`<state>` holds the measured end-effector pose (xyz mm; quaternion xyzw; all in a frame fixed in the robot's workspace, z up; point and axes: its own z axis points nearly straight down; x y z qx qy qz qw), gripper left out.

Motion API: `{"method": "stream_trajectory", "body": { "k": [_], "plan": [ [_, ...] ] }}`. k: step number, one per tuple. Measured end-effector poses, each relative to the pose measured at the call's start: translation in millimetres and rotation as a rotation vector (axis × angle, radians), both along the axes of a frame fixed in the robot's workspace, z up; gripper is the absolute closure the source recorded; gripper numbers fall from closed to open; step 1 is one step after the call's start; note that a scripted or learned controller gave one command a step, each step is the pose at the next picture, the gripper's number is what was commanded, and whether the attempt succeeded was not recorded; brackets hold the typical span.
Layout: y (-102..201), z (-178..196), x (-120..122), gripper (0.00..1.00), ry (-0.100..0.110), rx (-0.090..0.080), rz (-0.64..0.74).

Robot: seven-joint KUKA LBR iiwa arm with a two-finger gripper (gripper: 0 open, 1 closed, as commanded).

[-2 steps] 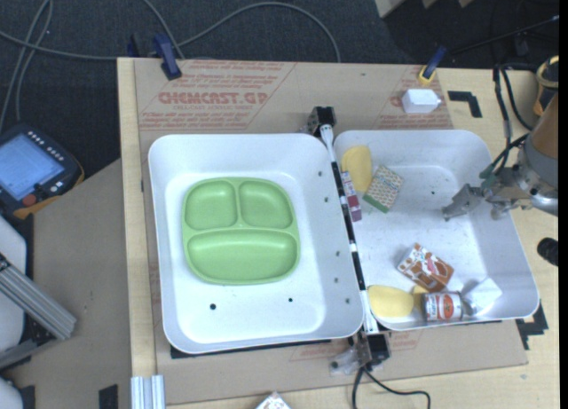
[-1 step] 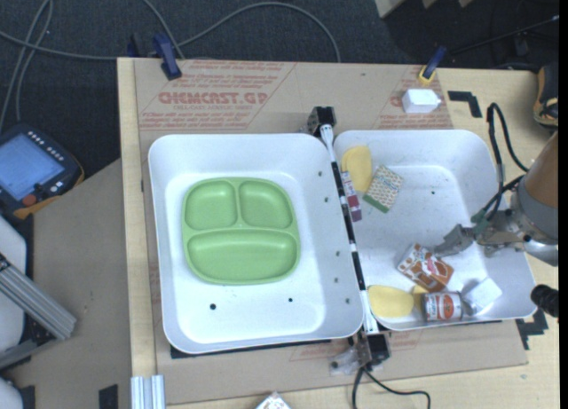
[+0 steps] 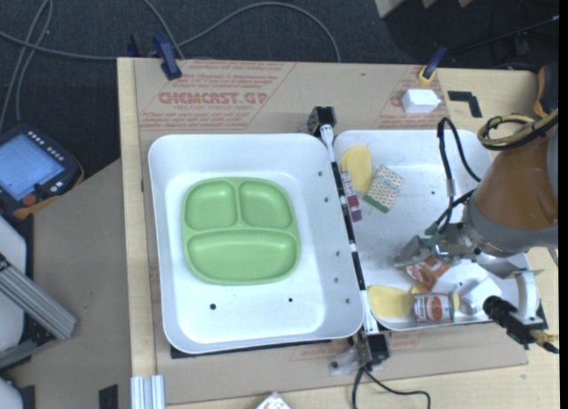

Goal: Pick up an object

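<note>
You are looking at a pick that, by the look of it, is not yet done. The gripper (image 3: 417,254) is low in the right bin (image 3: 417,145), with its metal tip over or against an orange-and-white packet (image 3: 432,271). Whether its fingers are spread or pinching the packet, you cannot tell; the packet looks to rest on the bin floor, not lifted. Just beside the packet, toward the bin's near wall, lie a small can (image 3: 435,308) with a red label and a yellow piece (image 3: 387,300). Farther back from the packet sit a yellow banana-like toy (image 3: 358,165) and a dotted packet (image 3: 384,188). The left bin (image 3: 169,163) holds 1 green divided plate (image 3: 240,230). Closing, lifting and clearing the bin appear to remain.
</note>
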<state>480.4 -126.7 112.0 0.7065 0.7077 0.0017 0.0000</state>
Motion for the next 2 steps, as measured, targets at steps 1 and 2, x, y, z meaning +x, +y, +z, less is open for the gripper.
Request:
{"method": "stream_trajectory", "body": {
  "k": [1, 2],
  "plan": [
    [-2, -28, -1, 0.00, 0.002, -0.003, -0.002],
    [17, -27, 44, 0.00, 0.002, -0.003, -0.001]
  ]
}}
